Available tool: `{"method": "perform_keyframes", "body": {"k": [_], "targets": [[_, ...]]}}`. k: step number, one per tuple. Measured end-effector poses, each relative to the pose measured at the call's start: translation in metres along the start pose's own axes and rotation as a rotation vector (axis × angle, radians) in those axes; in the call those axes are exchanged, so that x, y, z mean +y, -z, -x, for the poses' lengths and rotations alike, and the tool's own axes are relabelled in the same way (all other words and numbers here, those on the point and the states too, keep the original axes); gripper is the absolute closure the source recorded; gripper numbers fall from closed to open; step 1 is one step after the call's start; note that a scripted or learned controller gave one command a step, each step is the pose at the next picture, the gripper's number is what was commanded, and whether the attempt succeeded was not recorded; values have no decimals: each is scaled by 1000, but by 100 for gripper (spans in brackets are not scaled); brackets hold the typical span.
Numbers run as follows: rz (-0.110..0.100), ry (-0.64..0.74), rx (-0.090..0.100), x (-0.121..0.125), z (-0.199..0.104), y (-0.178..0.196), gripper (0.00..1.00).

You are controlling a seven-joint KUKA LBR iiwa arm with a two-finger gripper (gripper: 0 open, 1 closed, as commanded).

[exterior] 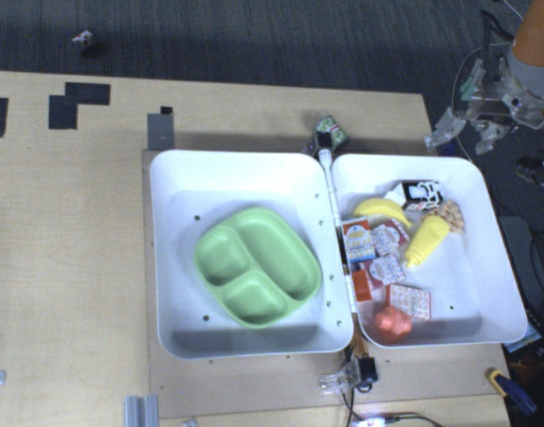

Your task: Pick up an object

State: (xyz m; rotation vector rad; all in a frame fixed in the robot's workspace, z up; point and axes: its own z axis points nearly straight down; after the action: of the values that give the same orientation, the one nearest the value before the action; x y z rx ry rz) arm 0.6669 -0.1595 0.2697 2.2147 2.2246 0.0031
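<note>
So nothing's picked yet. The gripper is hanging up past the far right corner of the right bin, outside its rim, well apart from everything in it. I honestly can't tell whether the claw is apart or together, it's just a blurry cluster of clear and metal bits from this angle.

The stuff to grab is all piled in the left half of that right bin. My pick would be the yellow bottle: it lies tilted, cap end toward the far side, looks like smooth plastic, probably light and stiff but a bit slippery. I'd close across the fat middle of the body, not the tapered neck.

The banana sits just beside it on the far left side, curved, likely a toy, so firm and light; grab across the middle of the curve.

The red ball at the near edge looks round and might roll out of a pinch.

The little printed packets lie flat and overlapping, thin, tough to get under.

The left bin has a green divided tray, wide and shallow, awkward for two fingers except at the rim.
</note>
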Motion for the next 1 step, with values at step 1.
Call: {"method": "perform_keyframes", "body": {"k": [1], "targets": [[6,2,0,-20,-30,-149,0]]}}
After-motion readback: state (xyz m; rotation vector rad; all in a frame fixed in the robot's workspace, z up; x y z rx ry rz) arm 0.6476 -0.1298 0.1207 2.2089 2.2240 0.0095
